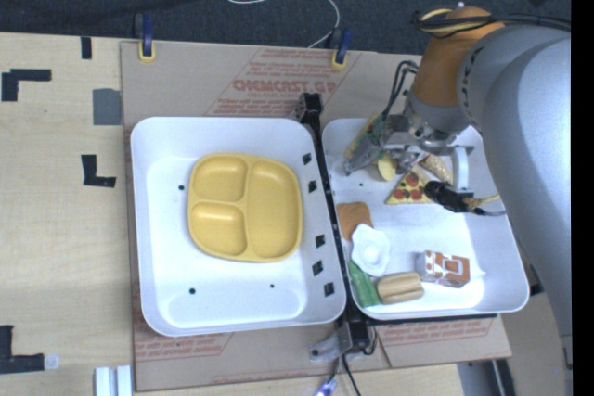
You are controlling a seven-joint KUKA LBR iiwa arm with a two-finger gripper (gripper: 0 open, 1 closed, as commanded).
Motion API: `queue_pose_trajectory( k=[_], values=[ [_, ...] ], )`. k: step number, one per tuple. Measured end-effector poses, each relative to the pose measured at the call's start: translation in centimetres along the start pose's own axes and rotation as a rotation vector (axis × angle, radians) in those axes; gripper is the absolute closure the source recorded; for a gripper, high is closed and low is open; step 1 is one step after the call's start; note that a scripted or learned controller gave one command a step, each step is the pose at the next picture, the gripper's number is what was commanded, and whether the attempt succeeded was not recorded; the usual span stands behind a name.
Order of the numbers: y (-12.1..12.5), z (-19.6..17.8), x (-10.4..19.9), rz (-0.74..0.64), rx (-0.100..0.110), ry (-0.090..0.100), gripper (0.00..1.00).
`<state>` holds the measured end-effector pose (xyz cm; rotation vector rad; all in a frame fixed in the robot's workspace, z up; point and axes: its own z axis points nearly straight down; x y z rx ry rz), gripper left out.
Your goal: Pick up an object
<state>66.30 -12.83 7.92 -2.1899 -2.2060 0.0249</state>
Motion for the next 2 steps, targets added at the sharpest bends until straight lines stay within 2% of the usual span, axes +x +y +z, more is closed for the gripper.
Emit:
queue_pose_trajectory(
  k=[2],
  values=[
    [-0.01, 0.01, -0.89, 0.0, 0.001, 0.002, 0.0]
  ],
)
